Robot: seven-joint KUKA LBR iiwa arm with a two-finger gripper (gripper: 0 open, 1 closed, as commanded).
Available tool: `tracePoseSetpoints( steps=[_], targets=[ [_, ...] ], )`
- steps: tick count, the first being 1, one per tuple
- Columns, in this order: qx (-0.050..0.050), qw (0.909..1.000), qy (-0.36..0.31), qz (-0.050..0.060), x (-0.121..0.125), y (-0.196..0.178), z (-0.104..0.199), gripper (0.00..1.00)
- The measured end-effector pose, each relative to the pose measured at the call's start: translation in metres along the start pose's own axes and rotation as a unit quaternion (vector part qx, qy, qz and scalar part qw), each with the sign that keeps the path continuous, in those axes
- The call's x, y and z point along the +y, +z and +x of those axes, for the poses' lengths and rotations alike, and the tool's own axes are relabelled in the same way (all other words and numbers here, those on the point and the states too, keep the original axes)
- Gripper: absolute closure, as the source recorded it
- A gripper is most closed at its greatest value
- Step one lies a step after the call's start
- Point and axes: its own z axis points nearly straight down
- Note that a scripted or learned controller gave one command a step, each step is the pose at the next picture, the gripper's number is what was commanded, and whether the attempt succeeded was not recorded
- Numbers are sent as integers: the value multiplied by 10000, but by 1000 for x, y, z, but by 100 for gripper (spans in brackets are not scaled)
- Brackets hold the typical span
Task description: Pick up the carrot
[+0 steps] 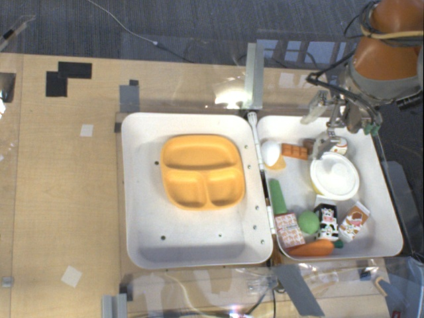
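The carrot [311,248] is orange and lies flat along the near wall of the right bin [391,224], below a green ball and a cow-print carton. My gripper [329,130] hangs over the far part of that bin, just above the rim of a white bowl [334,176] and well away from the carrot. Nothing shows in its grasp. The arm's orange band [391,38] sits at the top right.
Crowded around the carrot are a pink box [288,229], a green ball [307,222], a cow-print carton [326,222] and a small brown carton [354,220]. A green cucumber [277,196], a white egg [270,153] and a brown bar [295,152] lie farther back. The left bin holds a yellow divided plate [201,171].
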Motion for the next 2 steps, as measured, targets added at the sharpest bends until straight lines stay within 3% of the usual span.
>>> tracePoseSetpoints(
  steps=[1,2],
  targets=[
    [59,9987,-509,-15,6,124,-15,0],
    [-40,9987,-502,6,5,157,-29,0]
  ],
)
